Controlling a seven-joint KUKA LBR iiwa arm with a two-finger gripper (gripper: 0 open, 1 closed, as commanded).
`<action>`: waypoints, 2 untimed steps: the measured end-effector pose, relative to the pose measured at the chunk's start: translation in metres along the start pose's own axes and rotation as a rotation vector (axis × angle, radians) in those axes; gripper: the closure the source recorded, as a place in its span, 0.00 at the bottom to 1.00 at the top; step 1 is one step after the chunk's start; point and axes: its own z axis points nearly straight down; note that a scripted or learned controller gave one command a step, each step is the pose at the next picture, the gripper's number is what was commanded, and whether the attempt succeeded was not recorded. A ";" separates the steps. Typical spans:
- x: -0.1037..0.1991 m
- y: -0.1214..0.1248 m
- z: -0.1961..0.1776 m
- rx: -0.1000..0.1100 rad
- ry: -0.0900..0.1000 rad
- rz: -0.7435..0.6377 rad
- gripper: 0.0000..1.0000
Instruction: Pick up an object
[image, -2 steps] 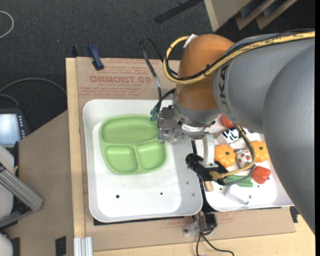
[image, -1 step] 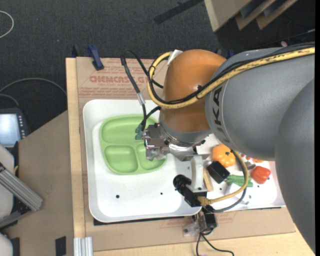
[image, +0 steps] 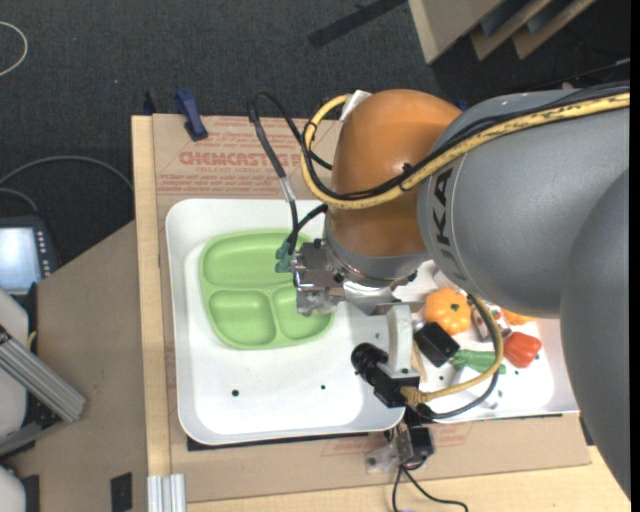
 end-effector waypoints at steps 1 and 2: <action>-0.046 -0.009 -0.066 -0.009 0.000 0.005 1.00; -0.067 -0.011 0.015 0.008 -0.003 0.006 1.00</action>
